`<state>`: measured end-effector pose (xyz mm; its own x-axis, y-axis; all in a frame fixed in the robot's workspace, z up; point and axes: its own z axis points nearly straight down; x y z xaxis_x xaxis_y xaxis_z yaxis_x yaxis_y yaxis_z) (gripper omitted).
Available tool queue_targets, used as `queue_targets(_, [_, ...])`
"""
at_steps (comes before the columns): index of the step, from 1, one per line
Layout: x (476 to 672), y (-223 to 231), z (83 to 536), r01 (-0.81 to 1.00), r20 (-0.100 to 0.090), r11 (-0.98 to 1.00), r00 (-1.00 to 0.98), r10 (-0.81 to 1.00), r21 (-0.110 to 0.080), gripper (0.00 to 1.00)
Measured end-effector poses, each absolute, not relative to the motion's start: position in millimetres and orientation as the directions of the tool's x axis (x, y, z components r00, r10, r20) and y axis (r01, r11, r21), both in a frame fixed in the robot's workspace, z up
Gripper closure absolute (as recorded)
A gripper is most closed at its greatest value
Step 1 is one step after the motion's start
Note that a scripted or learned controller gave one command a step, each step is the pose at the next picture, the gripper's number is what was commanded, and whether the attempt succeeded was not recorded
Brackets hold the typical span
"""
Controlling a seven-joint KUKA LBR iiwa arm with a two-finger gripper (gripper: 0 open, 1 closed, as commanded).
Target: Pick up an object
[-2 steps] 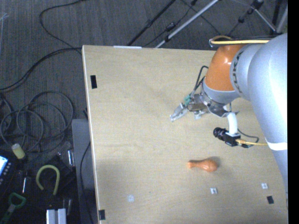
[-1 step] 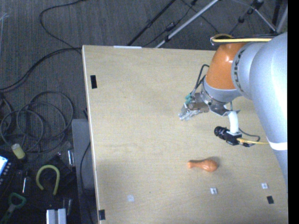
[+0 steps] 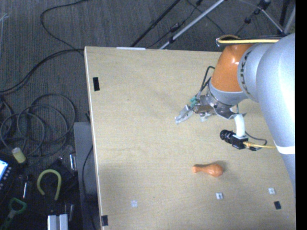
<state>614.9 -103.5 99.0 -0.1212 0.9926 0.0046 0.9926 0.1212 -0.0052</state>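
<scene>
No text, label or number can be read.

Robotics lab: grey KUKA arm (image 3: 268, 80) over a tan bench (image 3: 144, 143), loose cables (image 3: 33, 119) on dark carpet left of bench, tripod legs (image 3: 216, 4) behind it.

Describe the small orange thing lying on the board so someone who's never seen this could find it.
Start at the big tan wooden board and go to its lower right part, below the grey and orange robot arm. There lies a small orange pear-shaped object, bulb right, narrow neck left. It is the only orange item lying on the board.
</scene>
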Motion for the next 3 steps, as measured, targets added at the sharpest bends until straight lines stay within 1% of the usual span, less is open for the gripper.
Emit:
queue_targets(1, [665.9, -135, 83, 0.998, -0.002, 0.068, -0.068, 0.998, -0.002, 0.00])
queue_targets(2, [668.0, -200, 181, 0.976, -0.005, -0.217, 0.217, 0.976, -0.001, 0.00])
queue_targets(3, [668.1, -210, 138, 1.000, -0.004, 0.023, -0.023, 1.000, -0.003, 0.00])
